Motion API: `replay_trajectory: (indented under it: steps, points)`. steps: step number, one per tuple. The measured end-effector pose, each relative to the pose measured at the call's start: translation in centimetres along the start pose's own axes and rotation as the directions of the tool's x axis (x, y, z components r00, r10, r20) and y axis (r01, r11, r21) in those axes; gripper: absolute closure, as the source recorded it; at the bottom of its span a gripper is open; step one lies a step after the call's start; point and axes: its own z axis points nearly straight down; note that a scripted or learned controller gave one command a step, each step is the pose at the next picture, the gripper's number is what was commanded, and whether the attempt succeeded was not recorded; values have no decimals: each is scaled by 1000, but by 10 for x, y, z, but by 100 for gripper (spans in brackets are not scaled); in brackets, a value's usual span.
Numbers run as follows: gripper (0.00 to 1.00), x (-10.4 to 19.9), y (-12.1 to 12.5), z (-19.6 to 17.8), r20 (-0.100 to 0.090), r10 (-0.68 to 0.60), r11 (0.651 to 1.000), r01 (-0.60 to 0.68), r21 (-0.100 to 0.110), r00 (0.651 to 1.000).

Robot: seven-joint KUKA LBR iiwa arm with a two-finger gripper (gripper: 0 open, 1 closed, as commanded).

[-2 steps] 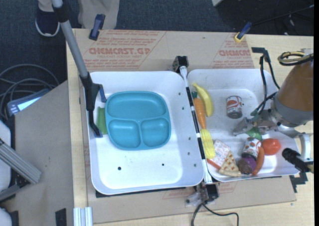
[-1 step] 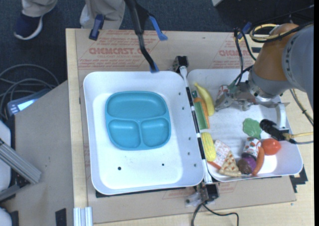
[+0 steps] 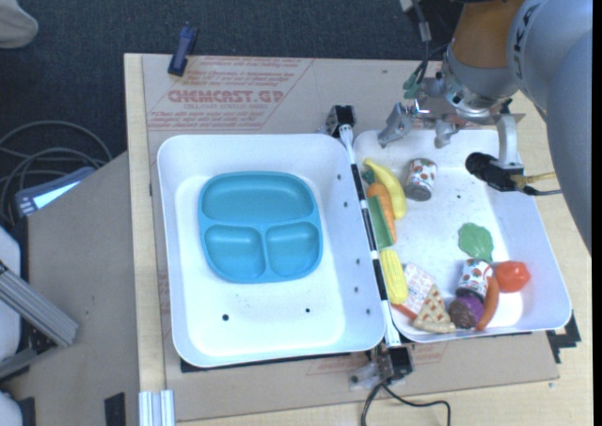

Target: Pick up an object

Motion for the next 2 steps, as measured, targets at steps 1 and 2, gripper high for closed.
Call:
replay_trajectory:
  steps: [1, 2]
  points:
    - [0, -46, -39, 102, 1, 4, 1000, -4, 6, 1000]
    - [0, -42, -124, 102, 0, 4, 1000, -4, 6, 1000]
